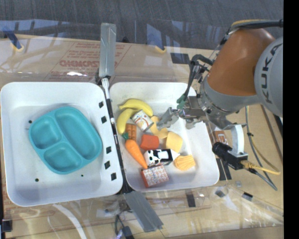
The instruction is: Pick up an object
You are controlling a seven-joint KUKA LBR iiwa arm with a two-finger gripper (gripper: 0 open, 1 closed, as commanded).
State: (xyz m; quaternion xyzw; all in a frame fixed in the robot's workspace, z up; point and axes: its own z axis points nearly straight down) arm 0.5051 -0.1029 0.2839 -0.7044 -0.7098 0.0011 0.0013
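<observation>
The right bin (199,91) holds a heap of toy food. At its left lie two yellow bananas (133,105), with a small can (141,119) and a brown waffle piece (131,132) beside them. Toward the front are an orange carrot (136,153), a red-orange block (149,142), a black-and-white cow-patterned piece (158,157), a yellow wedge (174,141), a ridged yellow-orange piece (184,162) and a red patterned box (155,175). My gripper (166,117) hangs over the bin's middle, just right of the can and above the yellow wedge. Nothing shows in its grasp.
The left bin (10,103) holds a teal divided plate (65,138). A grey bar (107,51) runs back from the gap between the bins. The arm's orange band (236,63) and cables (249,166) stand over the right bin's right side.
</observation>
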